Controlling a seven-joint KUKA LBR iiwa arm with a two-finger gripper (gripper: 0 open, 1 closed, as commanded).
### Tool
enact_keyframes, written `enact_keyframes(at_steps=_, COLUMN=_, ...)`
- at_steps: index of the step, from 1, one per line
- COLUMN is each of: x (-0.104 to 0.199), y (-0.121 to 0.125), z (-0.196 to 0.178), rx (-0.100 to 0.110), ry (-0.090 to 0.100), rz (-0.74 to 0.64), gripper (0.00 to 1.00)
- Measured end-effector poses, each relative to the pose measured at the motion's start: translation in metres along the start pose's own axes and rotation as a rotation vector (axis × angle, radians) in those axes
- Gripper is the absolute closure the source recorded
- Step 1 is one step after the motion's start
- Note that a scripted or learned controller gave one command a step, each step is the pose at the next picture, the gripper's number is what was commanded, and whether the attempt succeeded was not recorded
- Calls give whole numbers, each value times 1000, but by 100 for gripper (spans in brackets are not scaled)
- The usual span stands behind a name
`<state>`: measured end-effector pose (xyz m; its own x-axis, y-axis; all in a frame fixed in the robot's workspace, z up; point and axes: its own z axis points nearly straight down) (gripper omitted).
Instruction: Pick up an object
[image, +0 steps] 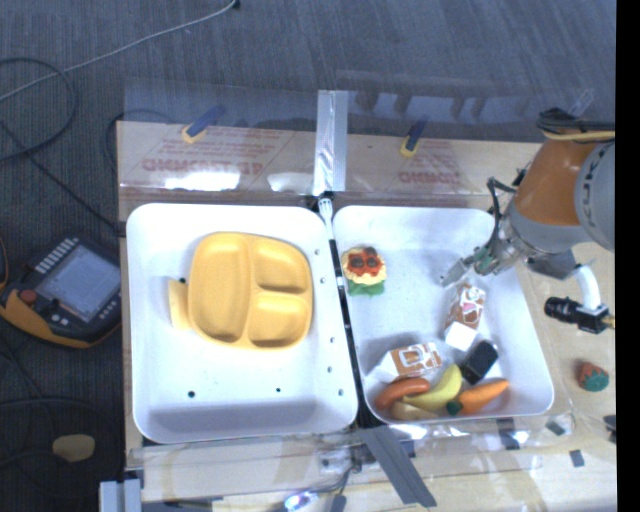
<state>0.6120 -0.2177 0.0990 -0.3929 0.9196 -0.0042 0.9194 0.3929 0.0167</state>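
The grey robot arm with an orange band (556, 190) reaches in from the right, wrist angled down and leftward. Its two-finger metal gripper (468, 266) points left, fingers spread apart, holding nothing.

My tabletop (250, 155) carries two white bins side by side. The left bin (150, 400) holds a yellow divided tray (250, 288). A pendant (68, 290) with a grey screen lies on the dark floor (60, 130) to the left, cables (40, 90) trailing near it. Two blue-and-yellow clips (203, 122) sit on the tabletop's far edge. A small red thing (592, 376) rests right of the bins.
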Motion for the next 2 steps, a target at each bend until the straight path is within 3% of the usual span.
enact_keyframes(at_steps=1, x=15, y=15, z=-44, rx=20, ry=0, rz=407, gripper=100)
enact_keyframes(at_steps=2, x=15, y=14, z=-44, rx=21, ry=0, rz=407, gripper=0)
